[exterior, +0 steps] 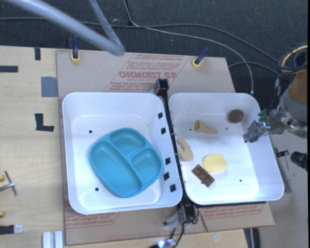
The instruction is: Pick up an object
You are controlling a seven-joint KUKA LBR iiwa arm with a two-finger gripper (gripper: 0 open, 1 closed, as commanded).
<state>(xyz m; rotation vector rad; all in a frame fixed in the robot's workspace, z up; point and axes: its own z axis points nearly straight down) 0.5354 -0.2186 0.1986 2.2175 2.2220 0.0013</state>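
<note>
The right bin point(258, 190) holds several small food items: a brown round piece point(235, 116), a tan wedge point(204, 127), a beige lump point(185, 150), a yellow piece point(215, 163) and a dark brown bar point(202, 175). My gripper point(254, 132) hangs at the right bin's right edge, just right of the brown round piece and a little below it. Nothing shows between its fingers. The arm's grey wrist and orange band point(298, 94) reach in from the right.
In the left bin point(72, 112) lies a blue sectioned plate point(126, 161). Black clips run along the divider between the bins point(165, 133). Cables cross the dark floor behind the bench, and a grey pole point(57, 15) slants across the upper left.
</note>
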